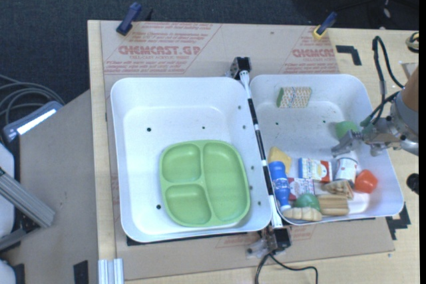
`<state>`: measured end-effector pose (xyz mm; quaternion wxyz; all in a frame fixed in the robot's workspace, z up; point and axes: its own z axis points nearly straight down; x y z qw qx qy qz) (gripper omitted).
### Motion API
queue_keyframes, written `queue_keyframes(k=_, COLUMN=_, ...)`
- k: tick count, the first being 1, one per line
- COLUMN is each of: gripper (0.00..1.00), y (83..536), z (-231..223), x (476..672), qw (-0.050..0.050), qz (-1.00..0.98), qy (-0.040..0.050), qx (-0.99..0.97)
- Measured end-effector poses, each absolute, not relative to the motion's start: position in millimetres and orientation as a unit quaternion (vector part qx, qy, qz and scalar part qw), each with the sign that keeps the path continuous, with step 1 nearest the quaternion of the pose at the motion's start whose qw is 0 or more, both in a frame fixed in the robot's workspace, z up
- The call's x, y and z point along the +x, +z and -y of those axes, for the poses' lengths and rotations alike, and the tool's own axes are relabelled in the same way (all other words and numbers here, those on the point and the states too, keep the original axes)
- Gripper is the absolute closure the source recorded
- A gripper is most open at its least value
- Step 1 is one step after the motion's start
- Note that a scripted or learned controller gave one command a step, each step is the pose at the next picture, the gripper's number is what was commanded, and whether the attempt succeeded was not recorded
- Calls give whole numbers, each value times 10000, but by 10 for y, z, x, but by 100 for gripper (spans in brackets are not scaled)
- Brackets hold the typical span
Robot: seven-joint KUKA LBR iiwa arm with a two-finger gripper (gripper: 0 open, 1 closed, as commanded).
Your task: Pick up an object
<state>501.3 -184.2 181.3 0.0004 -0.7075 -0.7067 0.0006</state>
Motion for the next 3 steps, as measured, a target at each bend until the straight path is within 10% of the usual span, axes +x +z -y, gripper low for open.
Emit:
queue_keyframes(k=1, gripper=0, y=845, z=2041, x=5380, qw=1, qz=7070, qy=2, qx=-7072)
queue_keyframes(k=2, gripper=0, y=851, z=2120, x=6053, qw=11, qz=7082, qy=-20, qx=-7060)
queue_keyframes(k=3, gripper=0, y=1218, z=2242, x=5179, qw=4, qz=7067, qy=3, qx=-7075)
